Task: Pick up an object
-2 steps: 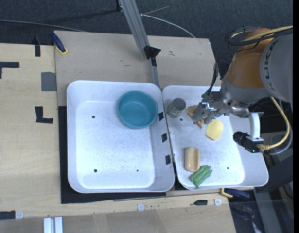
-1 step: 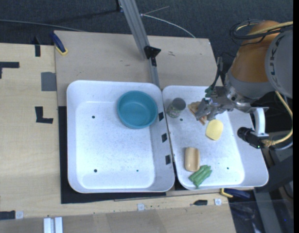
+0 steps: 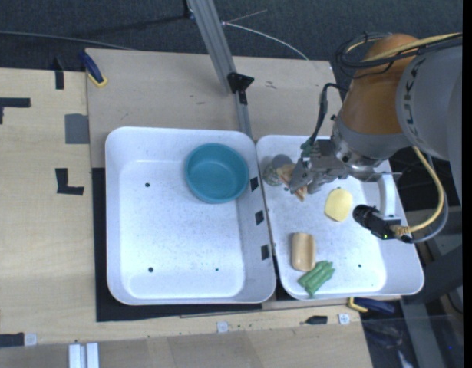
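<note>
While low in the right bin [image 3: 389,282], gripper [image 3: 301,181], yellow object [image 3: 338,205] just beside

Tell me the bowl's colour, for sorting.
Blue: the bowl in the left bin, camera view.

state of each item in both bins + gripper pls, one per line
blue bowl: upright, left bin, near its back rim.
yellow object: lying loose in right bin, right of the gripper.
tan block: lying flat, right bin, free.
green object: lying by the front rim, just below the tan block.
gripper: low over the right bin's back left part; what is under it is unclear.
</note>
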